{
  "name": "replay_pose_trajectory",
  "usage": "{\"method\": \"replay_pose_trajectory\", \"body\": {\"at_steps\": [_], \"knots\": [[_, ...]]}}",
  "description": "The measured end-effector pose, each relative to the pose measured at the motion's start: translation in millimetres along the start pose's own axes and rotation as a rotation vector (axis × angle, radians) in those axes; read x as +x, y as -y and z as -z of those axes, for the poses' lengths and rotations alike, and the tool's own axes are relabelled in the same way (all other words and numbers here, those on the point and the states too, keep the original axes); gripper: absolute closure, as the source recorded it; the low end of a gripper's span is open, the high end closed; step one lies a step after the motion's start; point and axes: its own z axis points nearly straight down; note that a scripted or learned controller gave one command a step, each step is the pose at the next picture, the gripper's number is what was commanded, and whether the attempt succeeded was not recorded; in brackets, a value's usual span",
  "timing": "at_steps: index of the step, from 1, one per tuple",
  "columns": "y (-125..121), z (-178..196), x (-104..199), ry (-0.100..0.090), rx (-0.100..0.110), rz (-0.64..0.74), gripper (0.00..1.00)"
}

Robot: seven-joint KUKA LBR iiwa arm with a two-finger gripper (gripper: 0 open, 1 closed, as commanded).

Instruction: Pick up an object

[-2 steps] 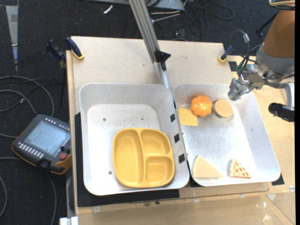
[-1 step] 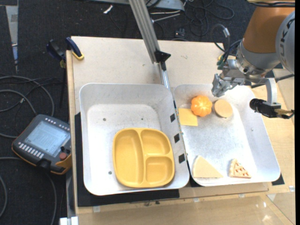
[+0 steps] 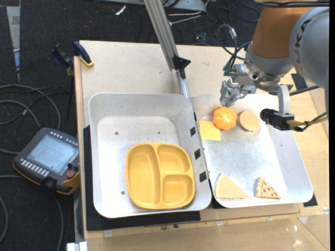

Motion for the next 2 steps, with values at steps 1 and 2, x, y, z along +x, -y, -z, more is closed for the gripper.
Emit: {"method": "replay_pose_trajectory", "body": {"at_steps": [1, 2], "knots": [[-8, -10, 45, 0.001, 0.001, -0.001, 1.00], [-20, -9, 99, 0.000, -0.001, 0.000, 1.00]]}}
